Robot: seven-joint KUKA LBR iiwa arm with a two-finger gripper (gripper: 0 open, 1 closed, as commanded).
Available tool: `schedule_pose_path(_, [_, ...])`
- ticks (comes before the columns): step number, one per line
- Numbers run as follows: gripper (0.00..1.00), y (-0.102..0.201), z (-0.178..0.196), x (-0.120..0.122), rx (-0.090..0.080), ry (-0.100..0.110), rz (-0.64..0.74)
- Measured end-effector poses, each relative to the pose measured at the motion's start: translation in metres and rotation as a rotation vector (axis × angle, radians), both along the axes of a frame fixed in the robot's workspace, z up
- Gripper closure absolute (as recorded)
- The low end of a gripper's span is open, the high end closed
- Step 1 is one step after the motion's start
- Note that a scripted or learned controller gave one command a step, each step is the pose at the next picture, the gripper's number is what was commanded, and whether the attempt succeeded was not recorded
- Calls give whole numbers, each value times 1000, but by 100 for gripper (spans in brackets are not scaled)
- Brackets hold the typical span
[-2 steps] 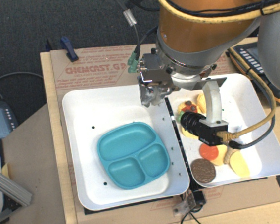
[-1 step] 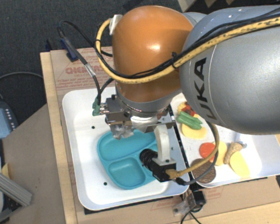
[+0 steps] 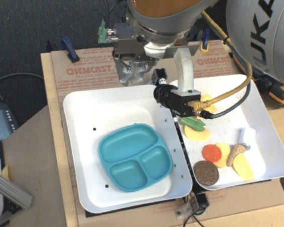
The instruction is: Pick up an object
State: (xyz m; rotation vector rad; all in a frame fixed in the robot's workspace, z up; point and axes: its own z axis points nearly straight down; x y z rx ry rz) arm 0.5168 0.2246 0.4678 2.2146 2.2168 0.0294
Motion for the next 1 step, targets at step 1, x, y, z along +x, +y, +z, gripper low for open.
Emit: schedule_pose_path(1, [100, 0, 72, 53, -5, 6, -3])
